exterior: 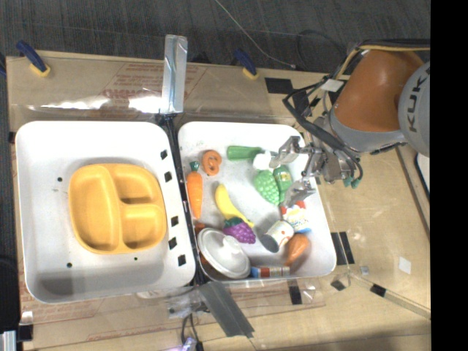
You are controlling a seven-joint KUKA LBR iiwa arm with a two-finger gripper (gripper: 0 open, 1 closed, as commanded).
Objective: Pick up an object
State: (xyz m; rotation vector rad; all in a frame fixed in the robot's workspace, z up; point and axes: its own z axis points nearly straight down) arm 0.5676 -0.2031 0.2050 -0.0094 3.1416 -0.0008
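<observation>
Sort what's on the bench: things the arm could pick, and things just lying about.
Pickable, in the right bin:
banana
carrot
grapes
green corn
gripper above them

Lying about:
yellow tray in the left bin
clamps

You get a bright, even overhead light here, and both white bins [44, 196] come out nearly overexposed, with little surface detail on their floors. Look at the far edge of the bench: clear tape [88, 102] there throws a hard white glare. Shadows are soft and short, sitting close under the yellow tray [117, 205]. Your picture is slightly soft overall and grainy in the dark floor [95, 9] at the far side.
</observation>
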